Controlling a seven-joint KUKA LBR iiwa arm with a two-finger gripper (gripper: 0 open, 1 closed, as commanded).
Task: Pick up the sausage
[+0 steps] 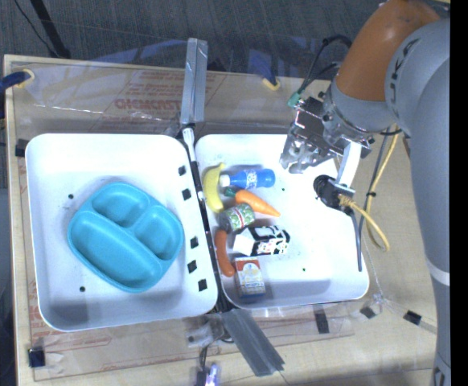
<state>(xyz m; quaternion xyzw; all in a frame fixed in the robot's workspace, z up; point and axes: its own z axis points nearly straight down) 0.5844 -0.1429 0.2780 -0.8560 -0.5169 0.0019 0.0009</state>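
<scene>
arm enters from right, orange band above wrist, grey link angled down toward right bin (330,284). gripper (301,161) hangs over bin's upper right part, fingertips pointing down, slightly spread, nothing between them. sausage (223,252) well apart from gripper: reddish-orange, slim, elongated, lying lengthwise along bin's left wall, just beside small carton (250,278) and cow-patterned box (266,240). banana (211,186), blue bottle (248,178), carrot (257,203), can (239,217) clustered above it. blue divided plate (125,233) in left bin (49,159).

both bins (105,155) look like smooth glossy white plastic, the blue divided tray (125,236) is shiny plastic too, and the gripper (302,158) is bare metal
</scene>
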